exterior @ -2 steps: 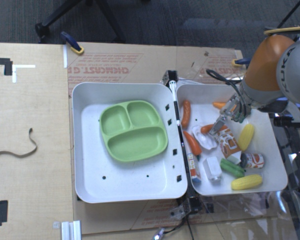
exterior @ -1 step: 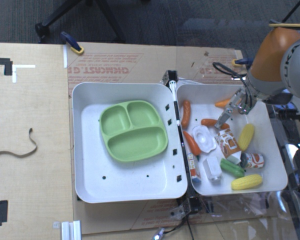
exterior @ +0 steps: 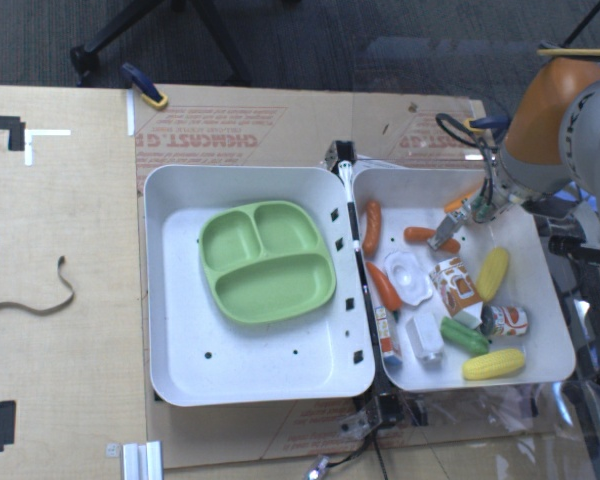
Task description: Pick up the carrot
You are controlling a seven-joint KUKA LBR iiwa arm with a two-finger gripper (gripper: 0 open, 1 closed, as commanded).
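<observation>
Hovering over the right bin (exterior: 552,298), the gripper (exterior: 446,232) sits low in the upper middle, with the arm (exterior: 540,118) coming in from the upper right. Can't tell from this angle whether the gripper is spread or pressed together, and nothing shows pinched in it. Its tip is just beside a short orange piece (exterior: 418,235) lying roughly left-right. The carrot (exterior: 384,286), as best I can read it, is the slim orange-red piece close to the right bin's left wall. Its long axis runs diagonally, upper end toward the top left and lower end toward the bottom right, flat on the floor. It lies just beside a white cup (exterior: 408,276) and apart from the gripper. A similar orange sausage (exterior: 372,226) lies above it, nearly upright in the view. Also in that bin: a yellow corn (exterior: 493,272), a second corn (exterior: 494,365), a green pepper (exterior: 464,335), a carton (exterior: 454,285) and a can (exterior: 506,321). The left bin (exterior: 170,348) holds a green divided plate (exterior: 268,262).
</observation>
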